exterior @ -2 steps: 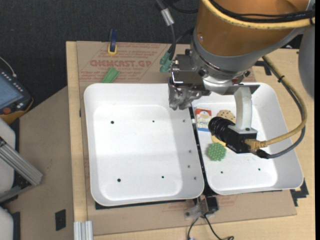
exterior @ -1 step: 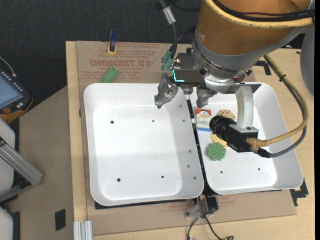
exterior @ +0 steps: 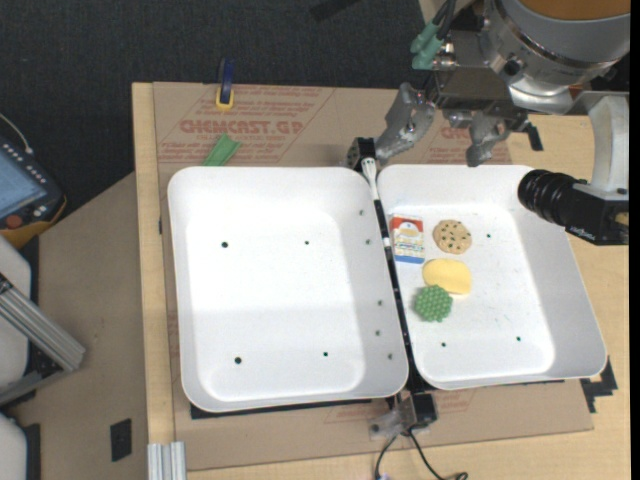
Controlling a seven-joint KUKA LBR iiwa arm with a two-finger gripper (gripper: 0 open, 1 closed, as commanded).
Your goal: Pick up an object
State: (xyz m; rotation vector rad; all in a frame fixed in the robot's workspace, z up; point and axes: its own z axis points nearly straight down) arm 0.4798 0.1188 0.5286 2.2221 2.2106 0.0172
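Above the far rim of the right bin (exterior: 560, 363), the pincer (exterior: 438, 133) hangs with its two fingers spread wide and nothing between them, one finger (exterior: 398, 133) near the seam between the bins and the other further right. Below it, well apart, four small things lie clustered in the left part of the right bin: a small carton (exterior: 407, 239) with a red top next to the seam, a round cookie (exterior: 452, 236) just beside it, a yellow piece (exterior: 448, 275) nearer the camera, and a green knobbly ball (exterior: 433, 303) touching the yellow piece's lower edge. Beside it sits the left bin (exterior: 200, 268). Both bins rest on a cardboard-covered surface (exterior: 270, 118), where a green scrap (exterior: 221, 150) lies near its far edge.
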